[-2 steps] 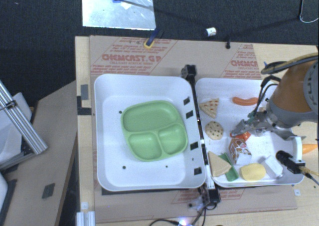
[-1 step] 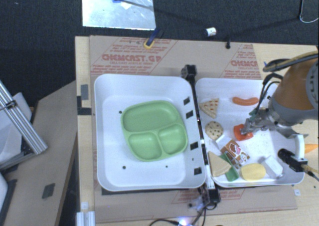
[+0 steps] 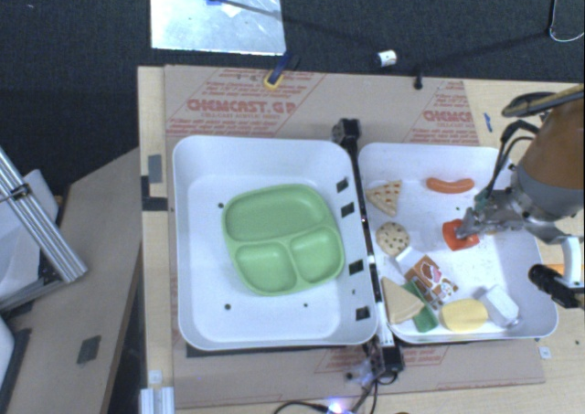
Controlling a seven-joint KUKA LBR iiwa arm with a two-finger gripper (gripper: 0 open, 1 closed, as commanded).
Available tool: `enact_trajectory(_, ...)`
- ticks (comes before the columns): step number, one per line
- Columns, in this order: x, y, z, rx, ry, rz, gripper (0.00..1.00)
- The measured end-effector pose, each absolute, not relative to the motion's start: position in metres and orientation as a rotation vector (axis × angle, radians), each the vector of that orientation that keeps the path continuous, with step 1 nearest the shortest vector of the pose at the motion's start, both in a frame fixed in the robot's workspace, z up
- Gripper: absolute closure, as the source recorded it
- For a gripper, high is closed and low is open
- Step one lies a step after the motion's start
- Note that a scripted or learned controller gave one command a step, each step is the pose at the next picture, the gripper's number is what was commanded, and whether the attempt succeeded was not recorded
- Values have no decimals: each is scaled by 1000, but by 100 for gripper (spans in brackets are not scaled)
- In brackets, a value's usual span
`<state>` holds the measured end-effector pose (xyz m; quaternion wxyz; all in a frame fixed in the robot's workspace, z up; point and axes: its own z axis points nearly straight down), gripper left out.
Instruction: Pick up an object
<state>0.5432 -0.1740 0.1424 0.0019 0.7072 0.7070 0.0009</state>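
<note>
Gripper point(image 3: 468, 226) tips sit against a small orange-red block point(image 3: 457, 236) near the right white bin's point(image 3: 430, 154) middle, partly covering it; whether it is clamped, I cannot tell. One green three-compartment plastic tray point(image 3: 281, 237) fills the left white bin point(image 3: 196, 220).

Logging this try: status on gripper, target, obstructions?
Gripper low in right bin, on the orange-red piece. Grasp unconfirmed. Hot dog, cookie nearby, apart.

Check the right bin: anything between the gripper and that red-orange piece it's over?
Nothing visible. The gripper sits right at the red-orange piece in the right bin, no object between them. Nearest items lie apart: the sausage farther back, the cookie to the picture's left, the small printed packet nearer the front.
</note>
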Motion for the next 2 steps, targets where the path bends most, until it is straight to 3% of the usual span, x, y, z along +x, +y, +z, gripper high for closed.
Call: enact_trajectory(2, 556, -172, 226, 2213, 2224, 4, 100)
